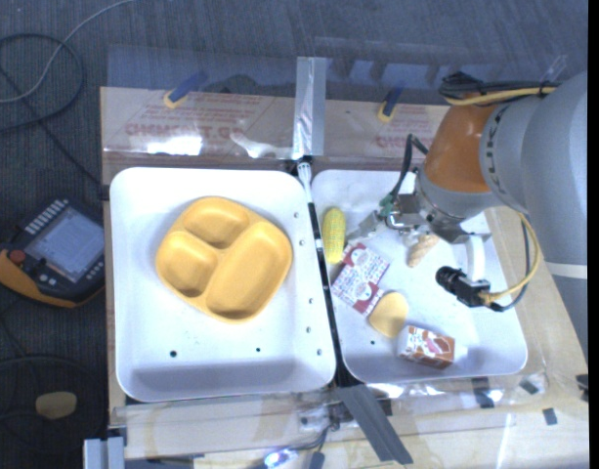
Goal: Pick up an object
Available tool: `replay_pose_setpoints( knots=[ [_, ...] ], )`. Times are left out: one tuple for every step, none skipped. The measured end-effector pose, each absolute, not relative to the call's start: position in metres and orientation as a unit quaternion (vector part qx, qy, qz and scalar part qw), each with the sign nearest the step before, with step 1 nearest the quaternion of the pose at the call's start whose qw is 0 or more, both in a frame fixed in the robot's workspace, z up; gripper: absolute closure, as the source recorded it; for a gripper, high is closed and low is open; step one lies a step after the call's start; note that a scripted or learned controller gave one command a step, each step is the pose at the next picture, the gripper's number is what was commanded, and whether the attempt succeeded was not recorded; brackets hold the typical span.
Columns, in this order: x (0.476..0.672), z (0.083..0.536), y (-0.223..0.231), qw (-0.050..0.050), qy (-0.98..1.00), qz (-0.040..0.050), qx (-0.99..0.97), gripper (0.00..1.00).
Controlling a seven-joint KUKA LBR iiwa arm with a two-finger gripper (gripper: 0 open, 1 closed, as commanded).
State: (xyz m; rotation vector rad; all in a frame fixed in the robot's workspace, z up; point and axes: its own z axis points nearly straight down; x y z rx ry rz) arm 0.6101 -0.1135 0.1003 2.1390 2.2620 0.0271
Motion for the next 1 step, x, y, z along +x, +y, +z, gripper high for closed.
replay_pose_setpoints(
  knots=[
    [0.6113,0.1099,-0.1103,0.012,0.727,0.0114,0.686,1.0]
  ],
)
